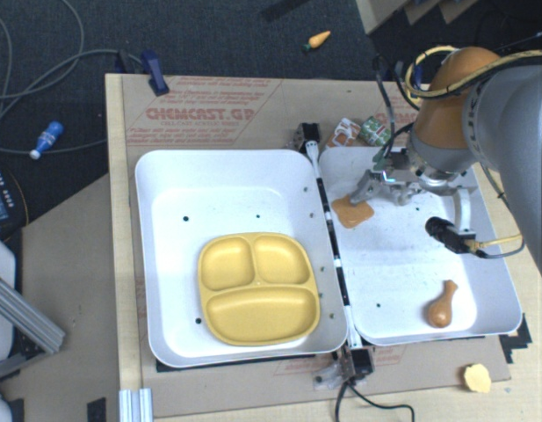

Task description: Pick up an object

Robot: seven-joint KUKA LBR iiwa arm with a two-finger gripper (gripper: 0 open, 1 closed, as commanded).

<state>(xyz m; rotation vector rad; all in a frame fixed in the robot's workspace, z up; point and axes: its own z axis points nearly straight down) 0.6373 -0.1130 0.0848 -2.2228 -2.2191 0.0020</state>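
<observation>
The gripper (376, 185) is held just beside a flat orange piece (352, 211) lying far left in the right bin (481, 323). Whether the jaws are spread cannot be told. The piece is judged light, thin and probably slippery, and is best pinched across its raised edge.

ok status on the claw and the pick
Claw low in right bin, at tan piece by its inner wall. Grasp not confirmed. Drumstick apart, nothing in the way.

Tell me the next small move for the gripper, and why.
Probably a short drop toward the orange piece: the gripper sits right beside it, at its upper right, in the right bin, while the drumstick lies far off near the front edge.
</observation>
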